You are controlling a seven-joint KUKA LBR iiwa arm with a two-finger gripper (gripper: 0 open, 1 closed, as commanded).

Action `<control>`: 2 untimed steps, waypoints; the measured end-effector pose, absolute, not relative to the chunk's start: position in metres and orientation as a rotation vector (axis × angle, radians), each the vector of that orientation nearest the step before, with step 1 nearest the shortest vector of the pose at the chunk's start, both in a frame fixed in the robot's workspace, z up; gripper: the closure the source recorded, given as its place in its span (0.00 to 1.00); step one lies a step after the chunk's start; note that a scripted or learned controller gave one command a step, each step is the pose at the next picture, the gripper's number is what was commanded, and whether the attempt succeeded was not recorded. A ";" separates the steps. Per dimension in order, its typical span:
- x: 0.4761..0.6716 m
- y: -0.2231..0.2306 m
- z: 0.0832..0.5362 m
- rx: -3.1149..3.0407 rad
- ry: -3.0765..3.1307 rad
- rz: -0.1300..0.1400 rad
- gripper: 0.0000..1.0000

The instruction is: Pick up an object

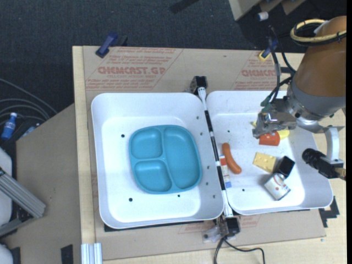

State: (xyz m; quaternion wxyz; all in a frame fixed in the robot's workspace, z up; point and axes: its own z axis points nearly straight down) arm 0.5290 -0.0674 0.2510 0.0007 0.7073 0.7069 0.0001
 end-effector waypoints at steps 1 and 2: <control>0.544 -0.085 0.256 2.221 2.220 0.000 1.00; 0.590 -0.072 0.254 2.220 2.222 0.001 1.00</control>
